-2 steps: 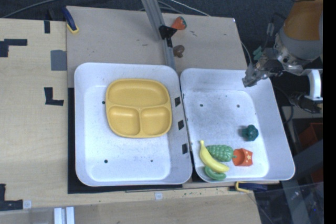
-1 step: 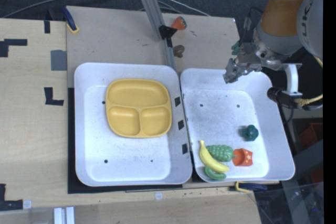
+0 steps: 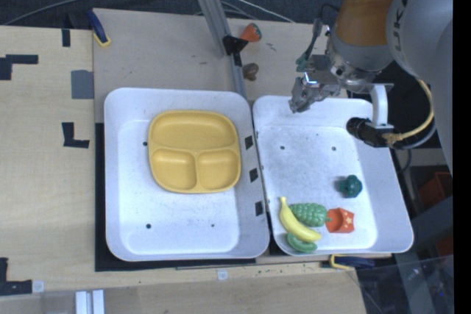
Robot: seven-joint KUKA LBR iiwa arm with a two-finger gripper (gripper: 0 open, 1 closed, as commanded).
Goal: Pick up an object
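I see my hand (image 3: 300, 104) over the far edge of the right bin (image 3: 383, 180). I cannot tell if it is spread or pressed together. One banana (image 3: 296, 222) lies at the near end, long way running from far to near-right. Beside it: one green bumpy thing (image 3: 309, 213), one red thing (image 3: 340, 220), one dark green ball (image 3: 350, 186). One yellow plate (image 3: 195, 151) sits in the left bin (image 3: 125, 180).

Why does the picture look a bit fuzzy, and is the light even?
Camera view: soft and grainy throughout; light is even, with faint shadows under the yellow plate and banana; the gripper looks slightly blurred; mild glare on the right bin.
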